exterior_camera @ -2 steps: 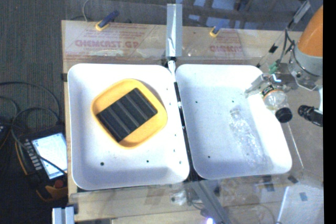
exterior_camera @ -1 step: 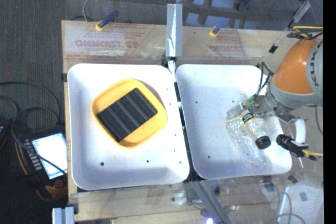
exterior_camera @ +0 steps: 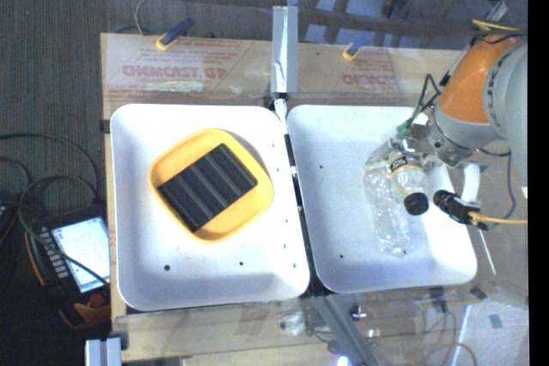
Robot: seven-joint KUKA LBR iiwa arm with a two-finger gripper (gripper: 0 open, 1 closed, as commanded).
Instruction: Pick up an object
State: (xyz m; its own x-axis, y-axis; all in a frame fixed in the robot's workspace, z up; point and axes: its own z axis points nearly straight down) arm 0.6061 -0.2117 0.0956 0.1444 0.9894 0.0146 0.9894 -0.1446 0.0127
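From my remote station: the wooden bench top point(exterior_camera: 249, 73), pale brown with faded red lettering, carries two shallow white plastic bins side by side. The right-hand white bin point(exterior_camera: 343, 210) lies directly under the arm's wrist; the left-hand white bin point(exterior_camera: 137, 210) sits well away from it, on the far side of the seam where their rims touch. A grey metal strip point(exterior_camera: 283, 47) stands along the bench beyond that seam. Two yellow-and-blue clamps grip the bench's far edge: one point(exterior_camera: 173, 33) well left of the wrist, beyond the left bin, the other point(exterior_camera: 357, 46) nearer it, beyond the right bin.
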